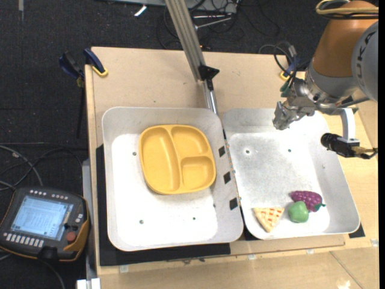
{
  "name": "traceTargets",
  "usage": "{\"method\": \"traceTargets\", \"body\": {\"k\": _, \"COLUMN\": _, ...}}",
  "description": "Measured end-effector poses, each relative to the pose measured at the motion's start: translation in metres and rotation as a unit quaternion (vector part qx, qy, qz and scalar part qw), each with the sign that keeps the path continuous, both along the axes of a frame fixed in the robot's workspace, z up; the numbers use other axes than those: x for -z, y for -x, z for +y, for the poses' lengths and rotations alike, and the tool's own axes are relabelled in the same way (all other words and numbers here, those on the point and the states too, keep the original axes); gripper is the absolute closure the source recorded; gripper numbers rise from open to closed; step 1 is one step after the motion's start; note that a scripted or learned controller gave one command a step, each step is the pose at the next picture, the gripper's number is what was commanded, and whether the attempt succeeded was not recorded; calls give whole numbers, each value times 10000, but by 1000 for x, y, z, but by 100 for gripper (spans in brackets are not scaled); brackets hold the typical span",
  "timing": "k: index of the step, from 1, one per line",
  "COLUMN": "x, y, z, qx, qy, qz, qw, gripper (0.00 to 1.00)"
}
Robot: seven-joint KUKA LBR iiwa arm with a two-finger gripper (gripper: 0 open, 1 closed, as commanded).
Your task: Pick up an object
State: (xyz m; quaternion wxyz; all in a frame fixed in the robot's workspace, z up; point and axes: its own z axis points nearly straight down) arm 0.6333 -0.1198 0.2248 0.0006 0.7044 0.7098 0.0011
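In the right bin (283,167), near its front edge, lie a purple grape bunch (307,198), a green apple (298,212) and a pizza slice (268,217), close together. My gripper (283,120) hangs over the far part of the right bin, well away from those objects. Nothing shows between its fingers.
The left bin (120,179) holds a yellow divided plate (178,158). A slanted metal pole (192,47) reaches down to the bins' far junction. A teach pendant (42,221) lies off the bench at the lower left. Cables trail near the arm's wrist (340,143).
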Motion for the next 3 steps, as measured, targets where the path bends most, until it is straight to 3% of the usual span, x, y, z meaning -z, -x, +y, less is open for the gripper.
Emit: {"method": "traceTargets", "body": {"k": 3, "x": -18, "y": -4, "z": 161, "qx": -4, "qy": -6, "qz": 1, "qw": 10000, "gripper": 100}}
